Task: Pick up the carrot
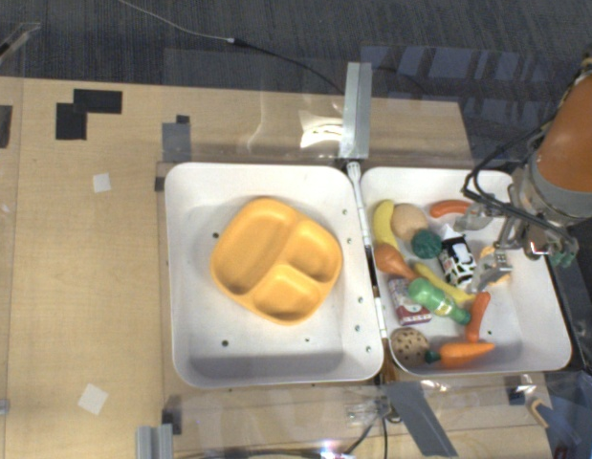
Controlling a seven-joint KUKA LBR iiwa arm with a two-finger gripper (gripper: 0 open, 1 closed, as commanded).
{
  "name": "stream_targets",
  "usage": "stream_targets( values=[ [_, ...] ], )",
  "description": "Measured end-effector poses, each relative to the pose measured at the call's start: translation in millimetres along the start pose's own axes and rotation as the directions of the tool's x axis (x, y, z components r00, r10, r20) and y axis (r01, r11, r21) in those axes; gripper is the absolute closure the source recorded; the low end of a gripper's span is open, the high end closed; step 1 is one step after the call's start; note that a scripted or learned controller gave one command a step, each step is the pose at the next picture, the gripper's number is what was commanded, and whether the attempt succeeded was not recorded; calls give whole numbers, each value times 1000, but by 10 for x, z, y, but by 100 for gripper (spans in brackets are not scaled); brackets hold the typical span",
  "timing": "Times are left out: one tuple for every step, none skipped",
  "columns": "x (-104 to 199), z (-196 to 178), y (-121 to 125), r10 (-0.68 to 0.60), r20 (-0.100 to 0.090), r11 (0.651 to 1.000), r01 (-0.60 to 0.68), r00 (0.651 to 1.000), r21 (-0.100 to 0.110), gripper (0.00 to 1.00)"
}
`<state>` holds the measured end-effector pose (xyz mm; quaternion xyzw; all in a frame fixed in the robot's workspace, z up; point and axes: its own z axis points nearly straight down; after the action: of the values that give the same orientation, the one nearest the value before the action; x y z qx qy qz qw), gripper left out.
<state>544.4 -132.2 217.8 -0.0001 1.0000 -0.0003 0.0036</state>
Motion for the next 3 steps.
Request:
stream_targets(
  values=[
    [418,662,-201,21,-7,1000,-21,1000,0,0],
    [1,1007,-466,-27,30,1000,27,999,8,0],
    [442,1254,-348,-69,19,998,69,997,7,0]
  ],
)
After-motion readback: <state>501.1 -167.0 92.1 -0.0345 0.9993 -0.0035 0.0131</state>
